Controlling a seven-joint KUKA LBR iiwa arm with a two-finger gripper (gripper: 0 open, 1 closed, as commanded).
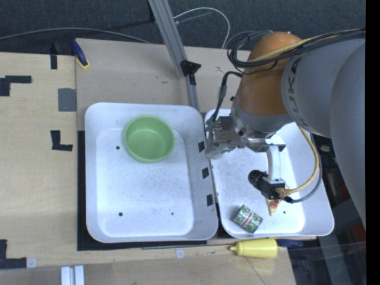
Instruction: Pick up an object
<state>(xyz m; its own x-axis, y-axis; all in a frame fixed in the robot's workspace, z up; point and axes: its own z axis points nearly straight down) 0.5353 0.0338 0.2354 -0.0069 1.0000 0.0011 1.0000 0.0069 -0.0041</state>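
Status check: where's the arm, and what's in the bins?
Gripper low over right white bin, top-left corner. Small green-wrapped packet lying apart, near front. Round green plastic bowl in left white bin.

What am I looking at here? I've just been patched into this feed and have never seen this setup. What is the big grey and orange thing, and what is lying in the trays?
The picture comes from a single camera fixed above a bench, looking down at a slant. The big grey shape with the orange band is a robot arm reaching in from the right. Its pincer hangs over the far left corner of the right bin; from this angle I cannot tell whether it holds anything.

Two shallow white trays sit side by side. The left bin holds a green bowl, standing upright near the far side. The right bin has a small green packet near its front edge and a small red and yellow item beside it, partly hidden by the arm's black fitting and cable. A yellow bottle lies on the bench just in front of the right bin.
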